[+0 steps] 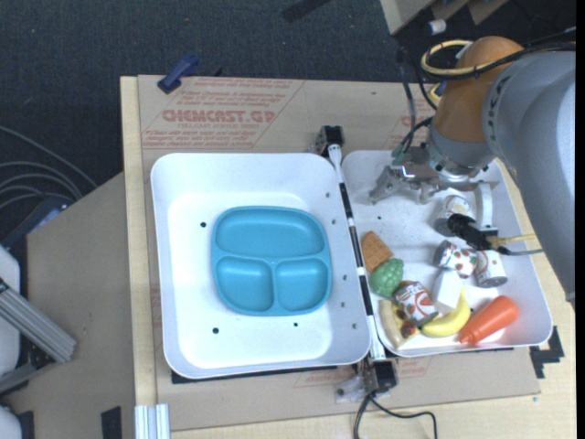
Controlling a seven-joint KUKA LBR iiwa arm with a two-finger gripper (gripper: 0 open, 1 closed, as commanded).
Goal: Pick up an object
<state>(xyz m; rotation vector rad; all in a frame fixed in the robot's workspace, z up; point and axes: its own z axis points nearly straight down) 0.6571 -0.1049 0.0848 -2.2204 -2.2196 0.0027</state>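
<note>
Nearest the lens, along the right edge of the frame: grey arm (548, 144), bulky and blurred, with orange band (471, 90) at upper right. Just below the band: gripper (403, 193), set low over the upper part of the right bin (539, 323). Fingers (382, 190) metallic and spread apart, with bare white bin floor between the tips; nothing gripped.

Objects for picking all lower in the frame than the fingers, apart from them, gathered in the lower half of the same bin. Closest to the tips: brown wedge (375, 249), tan to orange, lying by the bin's left wall, with a stretch of bare floor between it and the gripper. Touching its lower end: green lumpy piece (387, 276), knobbly on the surface. To the lower right of that: red-and-white piece (416, 301), rounded, with printed markings. Curving beneath it, near the bottom wall: yellow banana (448, 322). Just right of the banana and touching it: orange carrot (489, 319), smooth, narrower toward lower left. Above the banana: white block (448, 289). At centre right of the bin: small white carton (468, 262) with red marks, tilted.

Left of frame centre: left bin (183, 245), holding a blue tray (271, 259) with three compartments, lying flat, well apart from the gripper. Under both bins: brown board (219, 117) with red print.
</note>
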